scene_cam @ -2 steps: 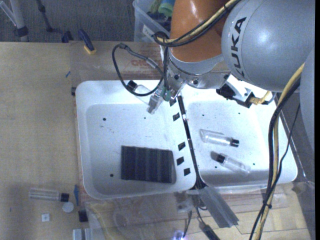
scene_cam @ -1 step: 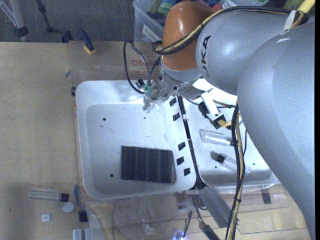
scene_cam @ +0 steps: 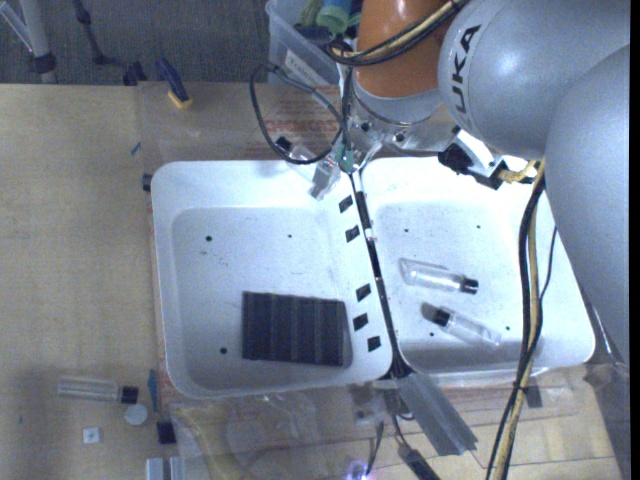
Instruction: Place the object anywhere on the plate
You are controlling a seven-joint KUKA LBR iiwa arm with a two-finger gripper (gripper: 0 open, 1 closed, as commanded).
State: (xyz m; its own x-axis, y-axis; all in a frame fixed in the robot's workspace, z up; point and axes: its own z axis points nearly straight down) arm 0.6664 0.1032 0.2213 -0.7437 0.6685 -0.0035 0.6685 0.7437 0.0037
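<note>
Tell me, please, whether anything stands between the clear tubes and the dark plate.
Only the adjoining raised rims of the two white bins separate the clear, black-capped plastic tubes from the dark ribbed rectangular plate.

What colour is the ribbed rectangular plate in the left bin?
The ribbed rectangular plate is black, with lengthwise grooves; the camera view shows it clearly against the shallow white left bin.

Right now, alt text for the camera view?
The grey arm's gripper hangs over the back rim between two white bins. A dark ridged plate lies in the left bin; two clear tubes lie in the right bin.
</note>
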